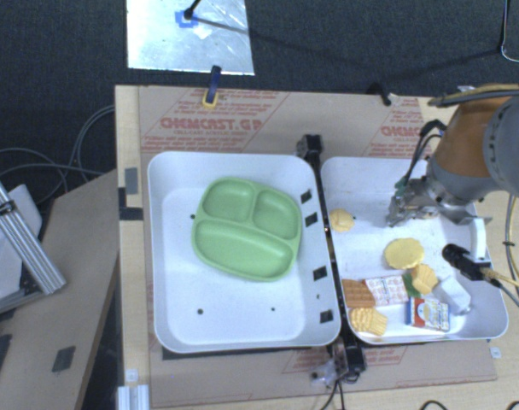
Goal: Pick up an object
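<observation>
Grey arm's hand [406, 205] is hovering in the right bin [362, 178] above a yellow disc [404, 253]; its grip state is unclear.

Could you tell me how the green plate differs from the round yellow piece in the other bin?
The green plate is far larger than the round yellow piece. The plate is pale green with three compartments; the yellow piece is a plain flat disc. The plate lies alone in the left bin; the disc lies among other items in the right bin.
</observation>
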Controlling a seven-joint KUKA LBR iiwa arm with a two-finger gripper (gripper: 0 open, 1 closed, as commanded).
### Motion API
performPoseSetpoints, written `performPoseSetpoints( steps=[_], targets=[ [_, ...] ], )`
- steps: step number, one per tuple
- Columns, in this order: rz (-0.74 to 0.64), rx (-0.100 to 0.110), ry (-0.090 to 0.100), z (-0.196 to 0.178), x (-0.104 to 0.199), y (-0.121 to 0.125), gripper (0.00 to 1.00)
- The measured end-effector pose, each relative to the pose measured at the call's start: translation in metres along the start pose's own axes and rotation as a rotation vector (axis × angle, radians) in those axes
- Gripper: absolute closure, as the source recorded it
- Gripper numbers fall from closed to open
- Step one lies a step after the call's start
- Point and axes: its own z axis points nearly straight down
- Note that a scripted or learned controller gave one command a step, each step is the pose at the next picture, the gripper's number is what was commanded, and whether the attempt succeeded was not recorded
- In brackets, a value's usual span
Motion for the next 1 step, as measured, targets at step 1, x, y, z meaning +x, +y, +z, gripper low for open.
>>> performPoseSetpoints(
  steps=[1],
  targets=[
    [-0.003,0.000,0.000,-0.0435,0.0017,0.0003,1.00]
  ],
)
